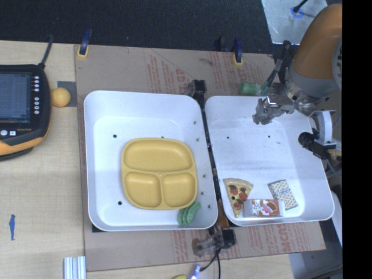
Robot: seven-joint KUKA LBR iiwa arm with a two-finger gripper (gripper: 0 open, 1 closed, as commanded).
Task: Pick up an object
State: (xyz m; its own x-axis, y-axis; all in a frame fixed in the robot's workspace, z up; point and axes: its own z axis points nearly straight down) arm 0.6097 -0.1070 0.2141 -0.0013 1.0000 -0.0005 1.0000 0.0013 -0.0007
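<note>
The right bin [279,150] holds a toy pizza slice [237,194], a small red and white packet [262,207] and a patterned square packet [283,194], all near its front edge. The left bin [107,127] holds a yellow three-part plate [158,172] and a green toy [189,214] at its front right corner. My gripper [263,114] hangs over the back of the right bin, well behind the three small items, with nothing seen in it.
A teach pendant [20,109] lies at the far left next to an orange ball [60,97]. A small green object [250,88] sits on the cardboard behind the right bin. Clamps [237,48] hold the cardboard's back edge.
</note>
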